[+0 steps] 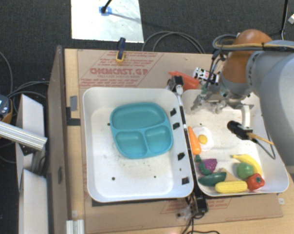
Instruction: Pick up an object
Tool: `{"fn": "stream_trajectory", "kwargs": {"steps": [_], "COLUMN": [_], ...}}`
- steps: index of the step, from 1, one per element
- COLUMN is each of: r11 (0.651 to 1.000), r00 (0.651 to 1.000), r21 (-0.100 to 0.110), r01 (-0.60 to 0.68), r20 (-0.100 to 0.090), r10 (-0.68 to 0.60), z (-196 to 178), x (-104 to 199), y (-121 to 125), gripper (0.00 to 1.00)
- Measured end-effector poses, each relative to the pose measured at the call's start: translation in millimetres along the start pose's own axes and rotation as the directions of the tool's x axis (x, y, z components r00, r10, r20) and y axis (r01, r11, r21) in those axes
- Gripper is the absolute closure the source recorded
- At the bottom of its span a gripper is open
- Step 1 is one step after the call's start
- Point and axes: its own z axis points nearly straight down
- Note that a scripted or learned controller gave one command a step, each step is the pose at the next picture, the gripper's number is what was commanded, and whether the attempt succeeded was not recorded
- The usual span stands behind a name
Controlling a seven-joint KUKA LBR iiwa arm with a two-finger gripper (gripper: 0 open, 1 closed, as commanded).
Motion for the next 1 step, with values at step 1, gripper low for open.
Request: {"fn": "stream_trajectory", "kwargs": {"steps": [1], "r11": [1.0], "r00": [1.0], "r21": [0.001], "r01": [0.004], "r20": [0.0], "r10": [-0.004], "z": [0.4], "x": [10.2], "y": [-0.1], "gripper": [0.0]}}
